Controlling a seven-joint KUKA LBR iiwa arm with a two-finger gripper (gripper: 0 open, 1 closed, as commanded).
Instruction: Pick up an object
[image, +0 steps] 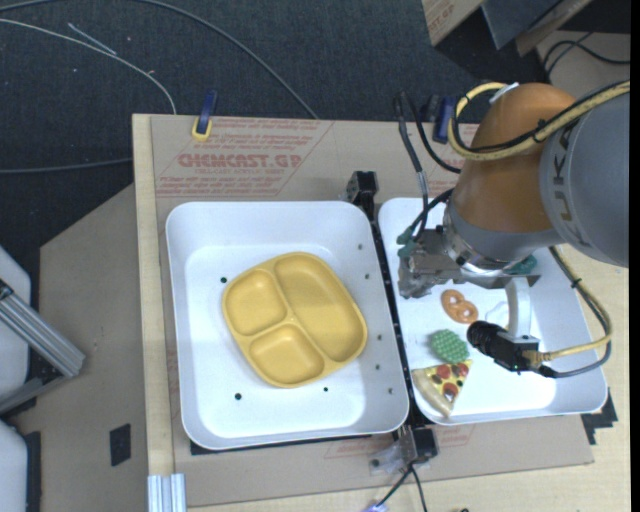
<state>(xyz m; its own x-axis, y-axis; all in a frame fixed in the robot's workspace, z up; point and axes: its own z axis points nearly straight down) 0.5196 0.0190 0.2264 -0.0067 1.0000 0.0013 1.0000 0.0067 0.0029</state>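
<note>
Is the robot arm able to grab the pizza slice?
Probably yes. The pizza slice lies uncovered at the right bin's near edge, beside the green toy, with the gripper just above that bin.

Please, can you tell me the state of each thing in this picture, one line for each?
Yellow divided plate: lying flat in the left bin, right side up.
Pretzel: lying in the right bin, ungripped.
Green toy: lying beside the pizza slice.
Pizza slice: lying at the bin's near edge.
Gripper: low over the right bin.

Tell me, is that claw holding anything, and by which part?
Cannot be told. The gripper hangs over the right bin; pretzel lies beside it.
</note>
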